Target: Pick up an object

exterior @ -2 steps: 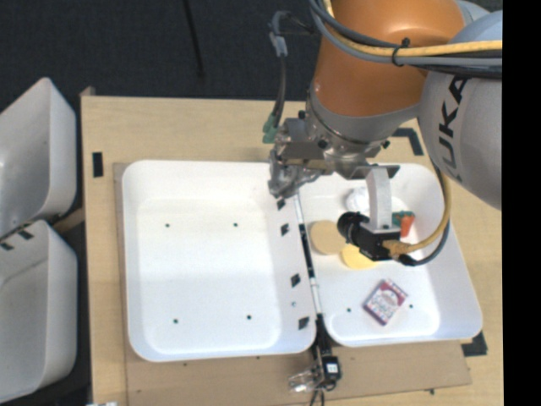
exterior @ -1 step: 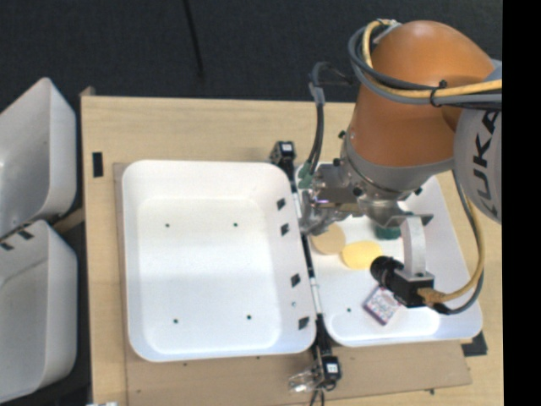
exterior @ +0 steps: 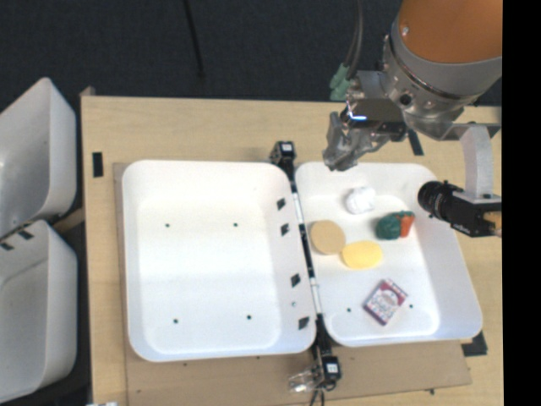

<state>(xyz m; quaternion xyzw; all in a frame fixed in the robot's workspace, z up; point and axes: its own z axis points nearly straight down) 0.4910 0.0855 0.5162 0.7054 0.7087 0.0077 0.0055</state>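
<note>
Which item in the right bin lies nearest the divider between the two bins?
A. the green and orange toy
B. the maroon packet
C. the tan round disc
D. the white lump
C: the tan round disc sits just beside the divider, while the white lump, the green and orange toy and the maroon packet lie farther right in the right bin.

The arm (exterior: 448,24) ran off the top edge, so its upper part was lost. The gripper (exterior: 342,155) was blurred, its fingers unreadable. The print on the small packet (exterior: 385,301) was too tiny to read.
</note>
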